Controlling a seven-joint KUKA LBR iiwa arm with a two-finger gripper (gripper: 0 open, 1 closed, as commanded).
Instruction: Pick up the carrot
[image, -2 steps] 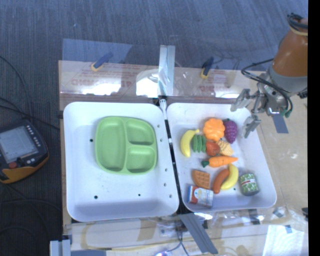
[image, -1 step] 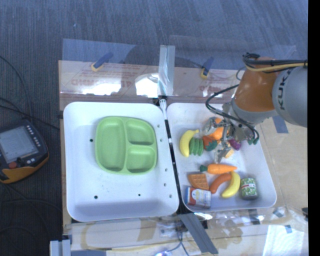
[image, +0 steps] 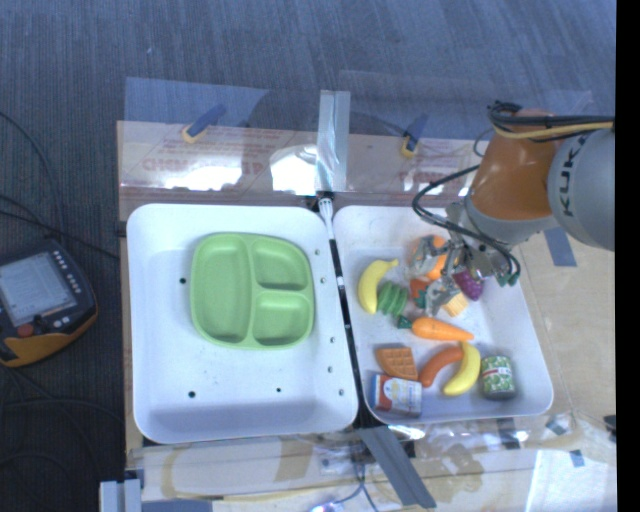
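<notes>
The carrot (image: 441, 329) is orange with a green stub at its left end, lying flat near the middle of the right bin (image: 533, 352). My gripper (image: 452, 270) hangs just above and behind it, low among a cluster of toy food in the upper part of that bin. The grey arm with its orange band (image: 512, 178) comes in from the upper right. The carrot lies on the bin floor, apart from the gripper.
Around the carrot lie a yellow banana (image: 372, 283), a green vegetable (image: 392, 300), a purple piece (image: 469, 285), an orange sausage (image: 439, 364), a second banana (image: 463, 369), a waffle (image: 397, 361), a can (image: 497, 376) and a packet (image: 399, 394). A green divided plate (image: 252, 290) sits in the left bin (image: 160, 400).
</notes>
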